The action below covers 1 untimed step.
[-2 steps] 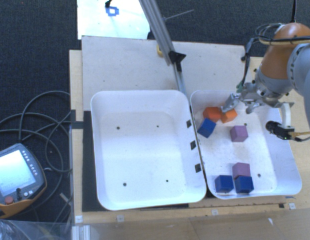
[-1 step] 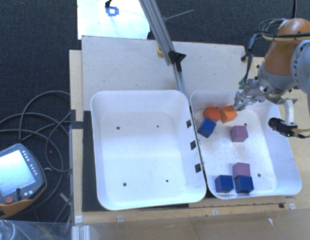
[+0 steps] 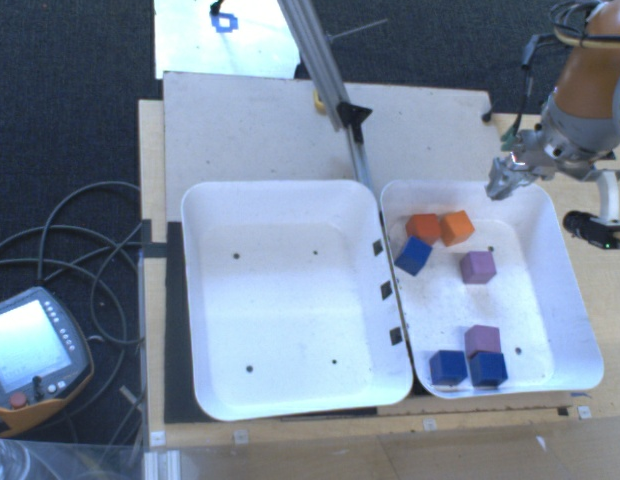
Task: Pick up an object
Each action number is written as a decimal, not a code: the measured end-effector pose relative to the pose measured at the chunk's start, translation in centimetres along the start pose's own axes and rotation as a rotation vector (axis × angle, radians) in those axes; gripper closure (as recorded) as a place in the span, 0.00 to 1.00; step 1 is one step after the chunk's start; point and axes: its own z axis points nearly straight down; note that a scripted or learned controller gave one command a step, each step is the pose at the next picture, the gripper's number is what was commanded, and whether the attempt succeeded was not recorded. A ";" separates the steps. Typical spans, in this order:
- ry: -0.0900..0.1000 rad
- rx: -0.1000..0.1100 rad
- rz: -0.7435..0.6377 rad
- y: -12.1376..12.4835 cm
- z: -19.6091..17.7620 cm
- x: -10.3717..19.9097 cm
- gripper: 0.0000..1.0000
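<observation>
Your gripper (image 3: pixel 502 182) hovers over far rim of right bin (image 3: pixel 575 298); finger state likely unreadable from here. Seven blocks inside bin: nearest, orange block (image 3: pixel 456 228), well apart from gripper.

The scene was viewed by one fixed camera set above the tabletop (image 3: pixel 290 118), looking down at a slant. Both bins, left (image 3: pixel 290 298) and right (image 3: pixel 550 288), were taken in whole, from a moderate distance.
</observation>
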 end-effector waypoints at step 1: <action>0.000 0.000 -0.001 0.2 -5.6 -0.1 1.00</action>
